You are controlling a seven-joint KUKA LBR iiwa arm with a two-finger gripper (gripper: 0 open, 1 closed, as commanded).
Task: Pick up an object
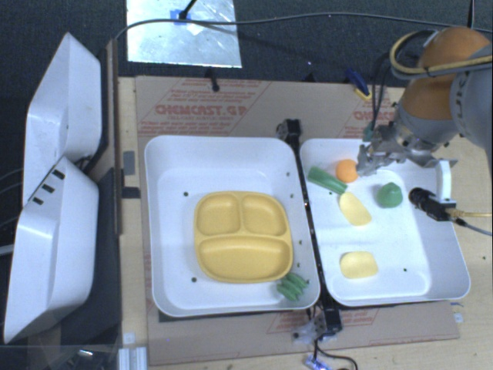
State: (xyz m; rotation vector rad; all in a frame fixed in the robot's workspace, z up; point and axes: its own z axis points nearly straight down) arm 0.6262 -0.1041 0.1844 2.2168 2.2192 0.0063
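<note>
There are two white bins. The left bin (166, 206) has one yellow plate (243, 235) with three parts, and one small green ridged toy (293, 287) sits just beside the plate's near corner. The right bin (443, 272) has five toys: one orange ball (347, 170), one long green piece (326, 179) touching the ball, one green block (389, 194), and two pale yellow pieces (355, 208) (358, 264). The gripper (368, 163) hangs over the far end of the right bin, just beside the orange ball. I cannot tell how it is set
</note>
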